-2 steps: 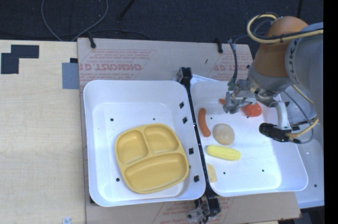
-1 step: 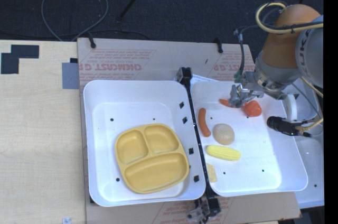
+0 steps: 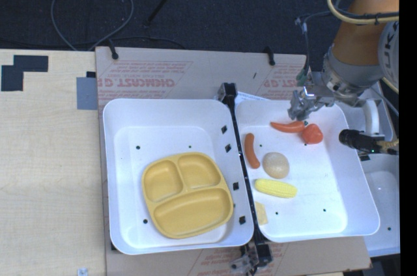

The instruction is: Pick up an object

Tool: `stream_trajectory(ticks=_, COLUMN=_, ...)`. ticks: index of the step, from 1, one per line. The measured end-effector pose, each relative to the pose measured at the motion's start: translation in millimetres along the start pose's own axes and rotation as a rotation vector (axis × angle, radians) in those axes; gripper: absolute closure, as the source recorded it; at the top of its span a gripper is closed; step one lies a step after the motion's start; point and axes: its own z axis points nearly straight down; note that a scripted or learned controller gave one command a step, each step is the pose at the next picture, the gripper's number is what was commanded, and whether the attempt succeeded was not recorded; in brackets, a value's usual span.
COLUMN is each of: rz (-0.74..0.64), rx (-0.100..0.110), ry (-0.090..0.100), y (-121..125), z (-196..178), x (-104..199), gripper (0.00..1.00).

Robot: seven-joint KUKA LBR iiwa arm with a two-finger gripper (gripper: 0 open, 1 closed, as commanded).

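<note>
Nearest the camera, a yellow divided tray (image 3: 187,193) is seated in the left bin (image 3: 124,138). In the right bin (image 3: 339,216), a pale yellow piece (image 3: 260,212) is found at the near edge, followed by a corn cob (image 3: 275,188), a beige egg-shaped item (image 3: 275,165) and a sausage (image 3: 251,150) laid roughly front to back. Farther back, an orange-red pepper (image 3: 290,127) is laid with its long axis running left to right, and a red strawberry-like item (image 3: 312,134) is set just beside its right end. The gripper (image 3: 301,110) is positioned directly above and just behind the pepper's right end, so a short descent is judged sufficient. Finger opening cannot be determined, and nothing is seen to be held.
</note>
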Motion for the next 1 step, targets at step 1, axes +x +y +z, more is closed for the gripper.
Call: stream_trajectory(ticks=1, rz=0.001, rx=0.002, ry=0.000, y=0.4, z=-29.1, x=-1.2, gripper=1.00)
